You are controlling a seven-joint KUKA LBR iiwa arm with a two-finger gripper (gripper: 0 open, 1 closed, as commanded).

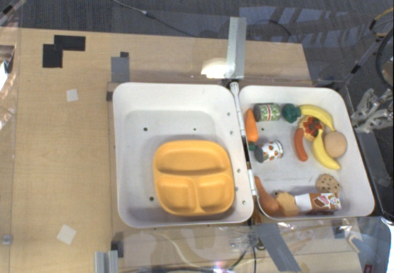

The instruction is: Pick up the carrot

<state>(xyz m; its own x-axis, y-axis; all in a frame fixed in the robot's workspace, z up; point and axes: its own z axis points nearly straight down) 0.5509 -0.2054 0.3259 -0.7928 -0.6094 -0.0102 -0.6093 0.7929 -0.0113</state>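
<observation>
The carrot (pixel 251 126) lies along the left wall of the right bin (pixel 356 161), beside the divider. Right of the carrot sit a small green can (pixel 266 112), a second can (pixel 269 151), a sausage (pixel 300 144) and a banana (pixel 321 136). Left of the carrot, the left bin (pixel 132 118) holds a yellow sectioned tray (pixel 193 176). Whether the end effector is open or closed cannot be told.

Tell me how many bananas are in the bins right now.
2. One banana lies near the right bin's far edge; the other banana curves just below it, beside the egg. More could be hidden under other items.
</observation>
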